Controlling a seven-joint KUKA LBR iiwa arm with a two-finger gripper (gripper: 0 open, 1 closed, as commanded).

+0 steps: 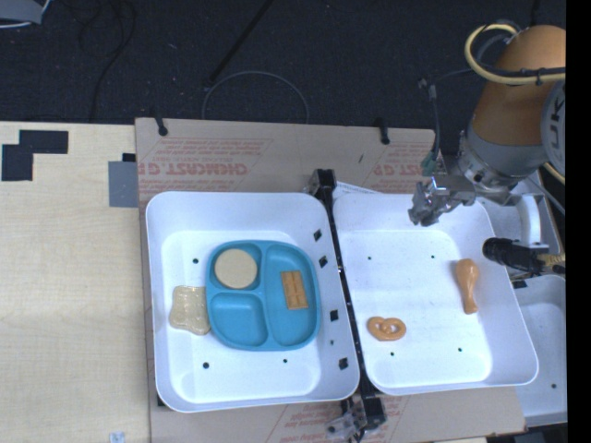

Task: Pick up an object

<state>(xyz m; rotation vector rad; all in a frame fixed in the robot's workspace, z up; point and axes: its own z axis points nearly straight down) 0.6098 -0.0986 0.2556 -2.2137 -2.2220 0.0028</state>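
Two bins point(175, 247); one tray point(263, 330); one pretzel point(386, 329); one drumstick point(467, 284).

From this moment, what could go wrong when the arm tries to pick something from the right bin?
1. The hand hangs over the far rim of the right bin, away from both items, so a straight descent would likely grasp nothing.
2. The pretzel lies flat and low; the hand may slide over it.
3. The drumstick lies near the bin's right wall, which could block the hand.
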